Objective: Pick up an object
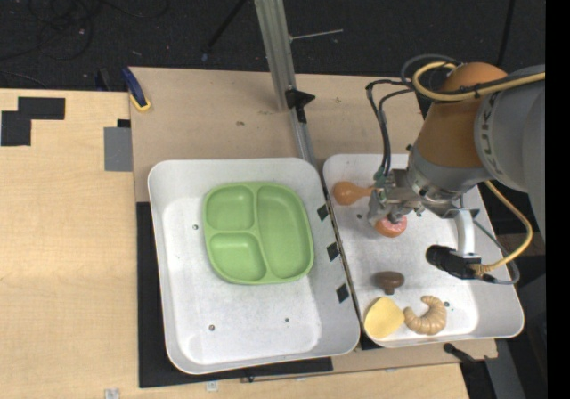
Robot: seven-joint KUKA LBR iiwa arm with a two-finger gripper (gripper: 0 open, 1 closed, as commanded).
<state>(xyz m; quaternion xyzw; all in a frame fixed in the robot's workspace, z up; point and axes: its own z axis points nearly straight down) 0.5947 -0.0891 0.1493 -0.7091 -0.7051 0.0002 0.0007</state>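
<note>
Pink-red round object [392, 227] in right bin [499, 317], centre-left, directly under my gripper [388, 208]. Jaw state: cannot tell, wrist blocks it. Risk: round shape squirts sideways if off-centre. Orange drumstick-like piece [347, 193] at 10 o'clock could get nudged.

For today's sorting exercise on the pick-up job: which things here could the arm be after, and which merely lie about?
Job: gripper low in the right bin; pink-red piece just under it; orange piece; brown piece; yellow piece; tan croissant.

Lying about: green divided plate in the left bin; metal post.
</note>
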